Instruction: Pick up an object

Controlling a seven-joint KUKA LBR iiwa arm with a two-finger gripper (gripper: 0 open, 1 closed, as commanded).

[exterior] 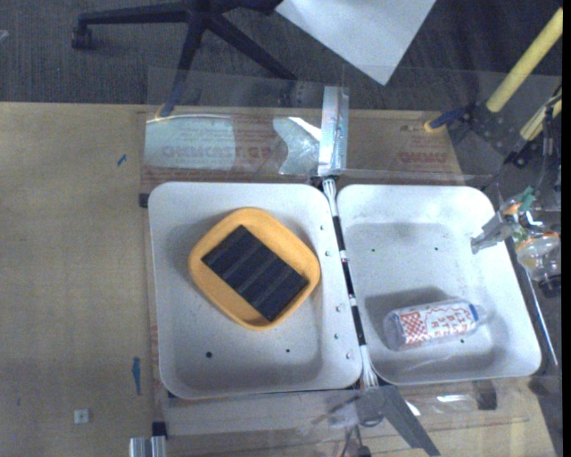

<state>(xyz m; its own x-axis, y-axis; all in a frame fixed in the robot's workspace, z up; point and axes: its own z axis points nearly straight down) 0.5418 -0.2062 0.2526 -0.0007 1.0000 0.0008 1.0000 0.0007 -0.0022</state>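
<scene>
A yellow rounded block with a black ridged panel on top [254, 268] lies in the middle of the left bin [174, 344]. In the right bin [401, 219], a small bottle with a red-and-white patterned label [434, 323] lies on its side near the front, cap pointing right. My gripper [496, 232] pokes in over the right bin's right rim. It is well behind and to the right of the bottle and touches nothing. Part of the wrist's orange band [538, 241] shows behind it at the frame's edge.
Clear plastic sheeting and a metal upright [334, 129] stand just behind the bins. A yellow-handled tool [526, 58] leans at the back right. A chair base [178, 27] and a white sheet [357, 31] lie beyond the bench. Bare wooden benchtop [71, 268] stretches left.
</scene>
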